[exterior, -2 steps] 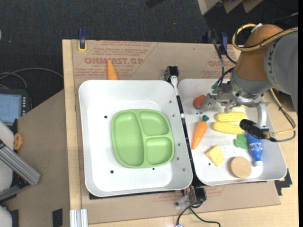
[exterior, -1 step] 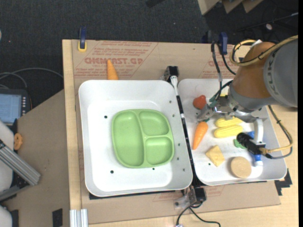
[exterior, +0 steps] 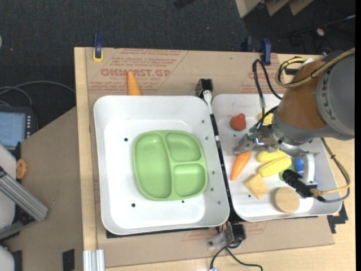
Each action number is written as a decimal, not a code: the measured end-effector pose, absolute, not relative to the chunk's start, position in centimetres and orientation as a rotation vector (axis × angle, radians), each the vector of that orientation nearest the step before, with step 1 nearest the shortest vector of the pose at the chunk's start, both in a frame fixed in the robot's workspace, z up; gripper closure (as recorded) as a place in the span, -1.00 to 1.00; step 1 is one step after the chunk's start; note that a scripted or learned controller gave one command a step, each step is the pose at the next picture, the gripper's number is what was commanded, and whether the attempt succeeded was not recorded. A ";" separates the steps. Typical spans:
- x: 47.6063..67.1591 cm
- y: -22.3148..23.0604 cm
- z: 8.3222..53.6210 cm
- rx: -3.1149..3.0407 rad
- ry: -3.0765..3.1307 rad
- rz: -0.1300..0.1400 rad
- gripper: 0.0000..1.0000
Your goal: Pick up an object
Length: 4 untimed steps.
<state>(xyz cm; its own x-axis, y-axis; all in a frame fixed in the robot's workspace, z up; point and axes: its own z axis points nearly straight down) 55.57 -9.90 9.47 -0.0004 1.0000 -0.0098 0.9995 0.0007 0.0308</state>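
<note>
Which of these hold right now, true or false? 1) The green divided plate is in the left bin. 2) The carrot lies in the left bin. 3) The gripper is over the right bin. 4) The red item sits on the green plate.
1) True: the green divided plate sits in the left bin.
2) False: the carrot lies in the right bin.
3) True: the gripper is over the right bin.
4) False: the red item is in the right bin.

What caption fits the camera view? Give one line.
Arm's gripper lowered among toy foods in right bin; green divided plate in left bin.
</note>
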 end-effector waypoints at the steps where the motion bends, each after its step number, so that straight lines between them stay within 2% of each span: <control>1: 55.6 -9.9 9.4 2.200 2.201 0.024 -1.00; 2: 58.4 -10.4 8.5 2.217 2.218 0.004 -1.00; 3: 66.9 -10.0 8.6 2.213 2.220 0.008 -1.00; 4: 66.6 -10.0 9.6 2.215 2.220 0.003 1.00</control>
<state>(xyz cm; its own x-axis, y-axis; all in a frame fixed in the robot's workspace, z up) 66.62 -10.00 9.60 -0.0021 1.0000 -0.0025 1.0000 0.0021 0.0054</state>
